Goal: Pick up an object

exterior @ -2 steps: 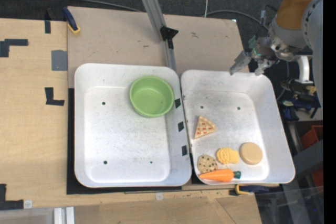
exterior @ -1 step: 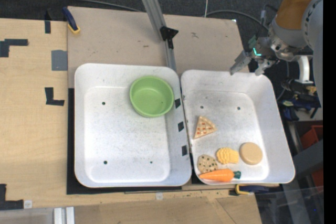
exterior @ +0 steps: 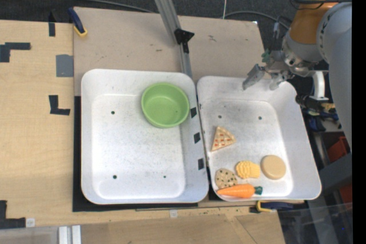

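I read the jaws (exterior: 261, 78) as spread apart with nothing between them, two grey fingers splayed over the upper rim of the right bin (exterior: 297, 123), at the upper right of the frame; the grey arm and its orange band (exterior: 320, 6) rise behind them towards the right edge. The likely targets lie well apart from the jaws, along the lower part of that same bin. The pizza slice (exterior: 222, 139) sits alone near the bin's middle left, its tip pointing up the frame and its crust toward the lower left; I judge it a light, stiff plastic toy, best pinched across its two straight edges. Below it, the carrot (exterior: 238, 191) lies against the bottom wall with its long axis running left to right, green end at the right; I would close across its narrow width, though the wall crowds it. The cookie (exterior: 226, 178), the yellow piece (exterior: 247, 169) and the round tan piece (exterior: 274, 167) cluster just above it, probably smooth and slippery. In the left bin (exterior: 114, 140), the green bowl (exterior: 165, 104) stands upright, mouth up, graspable at its rim.
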{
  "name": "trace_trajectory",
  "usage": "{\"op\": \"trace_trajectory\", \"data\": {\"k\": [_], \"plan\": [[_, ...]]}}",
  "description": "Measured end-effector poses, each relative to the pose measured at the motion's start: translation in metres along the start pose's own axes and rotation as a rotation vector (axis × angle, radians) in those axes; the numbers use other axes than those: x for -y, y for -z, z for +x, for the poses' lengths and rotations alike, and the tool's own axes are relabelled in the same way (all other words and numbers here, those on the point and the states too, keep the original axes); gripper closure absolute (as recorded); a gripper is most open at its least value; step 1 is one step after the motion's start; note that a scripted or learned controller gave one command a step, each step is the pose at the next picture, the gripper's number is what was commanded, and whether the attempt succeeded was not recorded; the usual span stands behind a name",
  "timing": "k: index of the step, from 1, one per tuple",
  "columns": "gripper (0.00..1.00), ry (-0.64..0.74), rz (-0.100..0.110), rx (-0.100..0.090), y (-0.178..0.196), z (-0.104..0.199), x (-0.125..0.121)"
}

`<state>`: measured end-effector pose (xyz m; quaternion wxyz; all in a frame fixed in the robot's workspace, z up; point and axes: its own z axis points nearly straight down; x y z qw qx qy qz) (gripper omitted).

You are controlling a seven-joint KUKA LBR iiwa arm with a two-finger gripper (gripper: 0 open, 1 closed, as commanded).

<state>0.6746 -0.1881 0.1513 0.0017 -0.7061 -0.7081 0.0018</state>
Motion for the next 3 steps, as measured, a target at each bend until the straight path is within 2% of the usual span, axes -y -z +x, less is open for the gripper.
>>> {"op": "trace_trajectory", "data": {"k": [2,3], "plan": [[0.0,-0.005,0.013,0.0,-0.04,-0.003,-0.003],[1.0,-0.004,0.017,0.001,-0.034,-0.002,-0.001]]}}
